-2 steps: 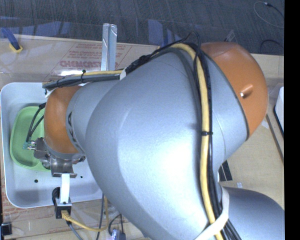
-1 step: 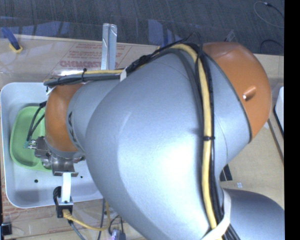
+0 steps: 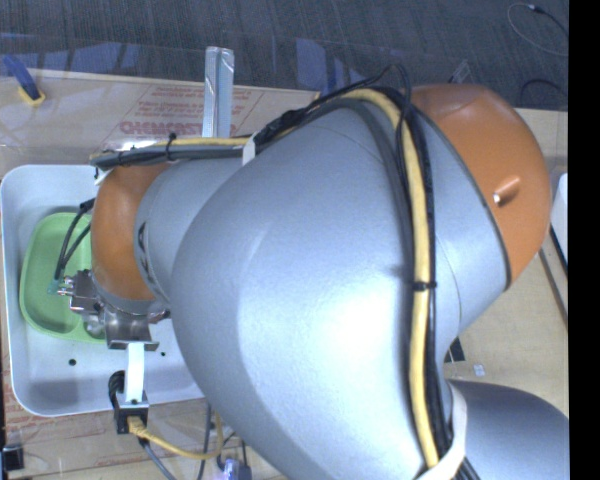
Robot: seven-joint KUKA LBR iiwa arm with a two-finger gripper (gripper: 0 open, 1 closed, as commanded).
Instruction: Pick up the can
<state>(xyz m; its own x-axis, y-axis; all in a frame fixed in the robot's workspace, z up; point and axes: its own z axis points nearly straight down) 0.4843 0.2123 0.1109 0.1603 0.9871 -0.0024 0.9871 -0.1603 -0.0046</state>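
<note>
My grey arm (image 3: 330,298) with its orange band (image 3: 115,233) reaches across from the right and covers most of the bench. The gripper (image 3: 83,296) hangs low over the left white bin (image 3: 25,388). It sits at the right edge of a light green dish (image 3: 42,273) that lies in the bin's left half. The arm hides the bin's right part and all of the bench beyond it.
A metal post (image 3: 218,88) stands upright behind the left bin on the brown bench top (image 3: 150,108). A blue and yellow tool (image 3: 22,78) lies at the far left corner. A yellow cable (image 3: 165,446) trails along the front edge.
</note>
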